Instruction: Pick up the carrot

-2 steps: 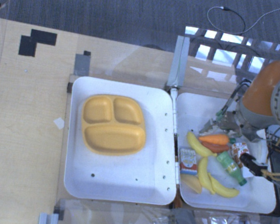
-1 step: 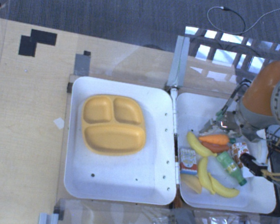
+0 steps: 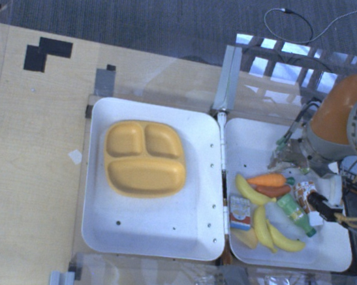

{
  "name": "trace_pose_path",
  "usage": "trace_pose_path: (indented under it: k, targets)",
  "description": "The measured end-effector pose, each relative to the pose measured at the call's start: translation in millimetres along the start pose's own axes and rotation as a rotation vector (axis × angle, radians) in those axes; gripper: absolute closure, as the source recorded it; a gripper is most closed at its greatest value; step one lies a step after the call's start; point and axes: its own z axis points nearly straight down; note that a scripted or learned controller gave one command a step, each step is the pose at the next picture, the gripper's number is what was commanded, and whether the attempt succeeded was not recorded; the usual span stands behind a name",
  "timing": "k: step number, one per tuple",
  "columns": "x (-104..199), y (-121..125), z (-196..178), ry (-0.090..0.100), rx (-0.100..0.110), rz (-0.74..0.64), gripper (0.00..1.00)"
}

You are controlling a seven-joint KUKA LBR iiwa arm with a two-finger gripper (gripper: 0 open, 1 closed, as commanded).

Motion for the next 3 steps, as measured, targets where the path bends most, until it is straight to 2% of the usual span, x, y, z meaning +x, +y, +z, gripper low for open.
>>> trace_pose_path:
  k: [1,2,3]
  targets:
    - [70,5,-90,0.0,0.01,0.098,1.0]
    - [70,5,-90,0.0,0.011,0.097,0.0]
    - [99,5,-108,0.0,0.012,0.104,0.0]
